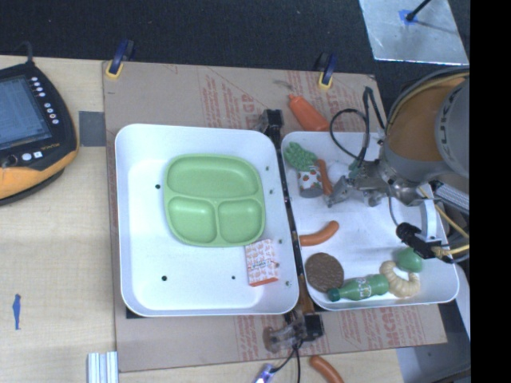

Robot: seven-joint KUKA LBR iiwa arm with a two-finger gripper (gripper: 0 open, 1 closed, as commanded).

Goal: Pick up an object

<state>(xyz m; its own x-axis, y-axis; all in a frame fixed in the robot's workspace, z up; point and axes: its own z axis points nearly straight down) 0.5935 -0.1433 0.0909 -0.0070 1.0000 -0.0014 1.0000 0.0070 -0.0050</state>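
We see the counter (56, 238), light wood w/ a brown cardboard sheet (200, 94) under two white bins. Left bin (144, 286) carries a green divided plate (214, 199) near its middle & a small red-and-white packet (261, 262) at the plate's lower right corner, just beside it. Right bin (363, 230) has the arm (423, 130) reaching in from the right, grey w/ orange band, cables looping off it. The pincer (345, 195) sits low over the upper part of the right bin, fingers look narrow, nothing visible btwn them. Just left of the pincer: a green leafy toy veg (300, 155) w/ an orange carrot-like piece (323, 176) & a small brownish piece (310, 183) touching it. Below the pincer, apart from it, lies an orange sausage (318, 231). Toward the bin's lower edge: a brown round cookie (324, 270), a green bottle (363, 288) lying on its side beside the cookie, and a cream ring-shaped item (402, 281) at the bottle's right end. Outside the bins: a tablet-like pendant (28, 130) at far left, an orange carrot (306, 113) above the right bin.
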